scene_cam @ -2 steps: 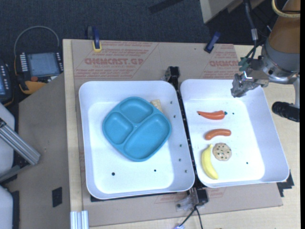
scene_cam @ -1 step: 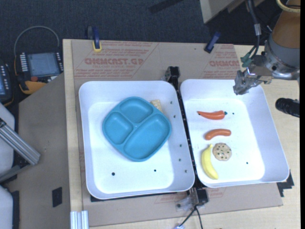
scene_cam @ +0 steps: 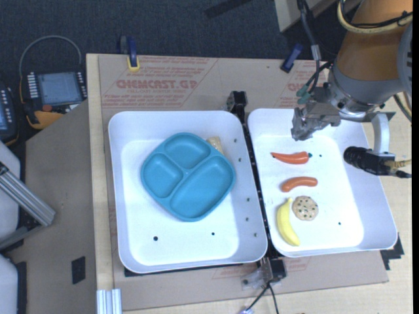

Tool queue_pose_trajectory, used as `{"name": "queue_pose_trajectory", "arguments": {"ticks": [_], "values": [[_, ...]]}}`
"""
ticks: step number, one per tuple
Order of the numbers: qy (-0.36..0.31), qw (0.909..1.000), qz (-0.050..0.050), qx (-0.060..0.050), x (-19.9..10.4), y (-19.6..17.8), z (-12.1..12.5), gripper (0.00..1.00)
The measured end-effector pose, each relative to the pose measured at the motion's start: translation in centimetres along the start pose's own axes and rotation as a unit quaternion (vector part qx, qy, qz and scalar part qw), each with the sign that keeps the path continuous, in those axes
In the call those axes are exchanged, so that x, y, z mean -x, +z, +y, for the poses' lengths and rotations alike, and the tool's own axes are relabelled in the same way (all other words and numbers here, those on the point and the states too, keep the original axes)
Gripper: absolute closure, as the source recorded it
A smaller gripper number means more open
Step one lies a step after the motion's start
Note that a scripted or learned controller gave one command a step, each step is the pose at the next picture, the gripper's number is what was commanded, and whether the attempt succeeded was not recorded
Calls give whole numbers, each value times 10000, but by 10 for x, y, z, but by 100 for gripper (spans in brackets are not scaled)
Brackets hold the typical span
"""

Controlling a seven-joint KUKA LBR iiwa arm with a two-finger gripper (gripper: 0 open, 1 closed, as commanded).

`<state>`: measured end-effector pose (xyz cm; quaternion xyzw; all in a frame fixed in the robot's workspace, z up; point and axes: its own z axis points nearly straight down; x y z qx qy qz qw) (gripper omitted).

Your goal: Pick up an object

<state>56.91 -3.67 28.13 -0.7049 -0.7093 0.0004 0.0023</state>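
Arm: the grey arm with its orange band is being reached in from the right and is being held over the far part of the right bin [scene_cam: 373,237].

Gripper: the gripper [scene_cam: 302,133] is being hung low over the far left part of that bin, just beyond the red chili pepper [scene_cam: 290,156]; nothing is being seen between it and the bin floor.

Claw state: it cannot be told, since the tips are being viewed from above as one dark mass.

Task things: four candidates are being offered in the right bin. The red chili pepper is being shown nearest the gripper, the sausage [scene_cam: 299,184] nearer the camera, and at the near end the yellow banana [scene_cam: 286,224] with the cookie [scene_cam: 305,208] touching or overlapping its right side.

Left bin: the left bin [scene_cam: 124,241] is being occupied by a blue divided plate [scene_cam: 188,174], with a pale item [scene_cam: 215,145] partly hidden at its far right edge.

Step in hand: the approach is judged to be under way, with no grasp yet made.

Next move: a small shift toward the near side is being called for, then a descent with the jaws set across the pepper's narrow width.

Risk: the thin, low pepper is likely to be slid or missed.
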Motion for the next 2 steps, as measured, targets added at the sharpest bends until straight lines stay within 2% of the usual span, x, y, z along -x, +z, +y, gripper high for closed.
{"name": "queue_pose_trajectory", "arguments": {"ticks": [2], "values": [[1, 10000, -3, -1, -101, 9, -2, 100]]}}
